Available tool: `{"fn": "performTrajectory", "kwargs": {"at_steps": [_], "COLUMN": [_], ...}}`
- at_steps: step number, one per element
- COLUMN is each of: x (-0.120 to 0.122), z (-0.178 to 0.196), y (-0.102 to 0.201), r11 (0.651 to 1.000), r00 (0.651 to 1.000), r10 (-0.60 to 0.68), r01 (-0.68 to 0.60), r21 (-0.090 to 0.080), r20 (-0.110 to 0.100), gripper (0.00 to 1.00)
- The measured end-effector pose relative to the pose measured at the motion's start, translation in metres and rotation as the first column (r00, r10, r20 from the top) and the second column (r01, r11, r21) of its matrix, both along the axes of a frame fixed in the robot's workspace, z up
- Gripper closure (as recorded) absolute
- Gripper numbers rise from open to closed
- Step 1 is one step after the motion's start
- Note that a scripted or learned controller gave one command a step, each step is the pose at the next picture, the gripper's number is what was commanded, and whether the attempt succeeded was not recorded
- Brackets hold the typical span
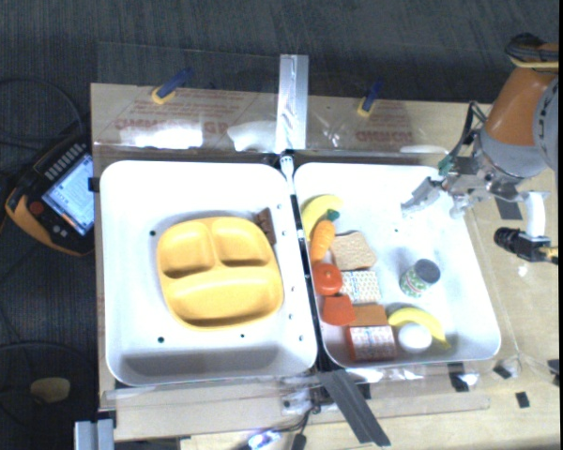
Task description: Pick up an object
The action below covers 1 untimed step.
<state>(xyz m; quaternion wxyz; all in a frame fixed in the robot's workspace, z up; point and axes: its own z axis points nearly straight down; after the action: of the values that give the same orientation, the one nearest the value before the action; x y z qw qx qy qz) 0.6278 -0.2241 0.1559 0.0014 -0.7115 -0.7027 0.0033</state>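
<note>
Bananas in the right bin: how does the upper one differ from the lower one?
The upper banana lies by the bin's left wall near the divider, beside the carrot; the lower banana lies near the front edge, beside a white egg-like ball. The upper banana curves up and to the right; the lower banana arches over the ball. Both are yellow toy bananas of similar size, in the right bin.

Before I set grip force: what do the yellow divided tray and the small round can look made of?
The yellow divided tray looks like moulded plastic: smooth, evenly coloured, softly glossy. The small round can seems metal with a printed label, given its grey top; too small to be sure.
</note>
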Motion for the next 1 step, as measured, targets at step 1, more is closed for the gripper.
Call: {"fn": "performTrajectory", "kwargs": {"at_steps": [1], "x": [-0.0740], "z": [-0.0664], "y": [0.0294], "r11": [1.000], "r00": [0.999], "r10": [-0.031], "r01": [0.031], "r21": [0.002], "r20": [0.010], "gripper": [0.00]}}
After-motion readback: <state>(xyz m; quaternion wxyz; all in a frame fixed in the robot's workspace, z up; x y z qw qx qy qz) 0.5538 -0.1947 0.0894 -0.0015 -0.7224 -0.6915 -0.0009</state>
